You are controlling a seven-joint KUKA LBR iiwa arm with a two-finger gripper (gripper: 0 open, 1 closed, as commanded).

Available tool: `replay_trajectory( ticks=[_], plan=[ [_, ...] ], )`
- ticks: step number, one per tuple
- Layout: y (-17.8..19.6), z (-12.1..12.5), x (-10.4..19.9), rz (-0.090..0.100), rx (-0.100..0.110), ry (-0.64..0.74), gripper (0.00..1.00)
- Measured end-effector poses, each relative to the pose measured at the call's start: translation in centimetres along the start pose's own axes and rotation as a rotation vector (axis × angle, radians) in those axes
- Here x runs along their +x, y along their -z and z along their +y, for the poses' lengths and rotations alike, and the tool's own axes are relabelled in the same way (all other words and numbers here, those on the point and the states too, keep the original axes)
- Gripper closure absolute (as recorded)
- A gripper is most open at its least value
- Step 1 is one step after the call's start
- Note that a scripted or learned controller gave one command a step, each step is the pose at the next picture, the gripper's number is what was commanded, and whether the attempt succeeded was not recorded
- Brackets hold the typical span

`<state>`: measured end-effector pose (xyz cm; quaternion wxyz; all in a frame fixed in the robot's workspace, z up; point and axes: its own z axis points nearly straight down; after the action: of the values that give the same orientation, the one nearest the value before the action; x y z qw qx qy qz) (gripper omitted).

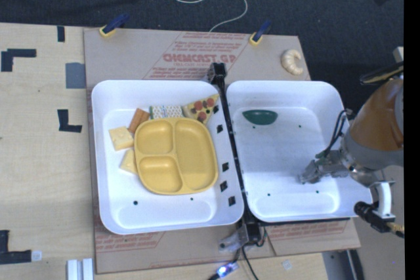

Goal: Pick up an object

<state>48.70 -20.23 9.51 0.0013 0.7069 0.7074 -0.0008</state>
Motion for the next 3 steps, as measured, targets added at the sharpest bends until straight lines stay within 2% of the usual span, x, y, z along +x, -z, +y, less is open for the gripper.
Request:
replay_trajectory(
  ticks=[3],
  plan=[
    [13.1, 0.4, 0.3, 0.002, -0.001, 0.001, 1.00]
  ],
)
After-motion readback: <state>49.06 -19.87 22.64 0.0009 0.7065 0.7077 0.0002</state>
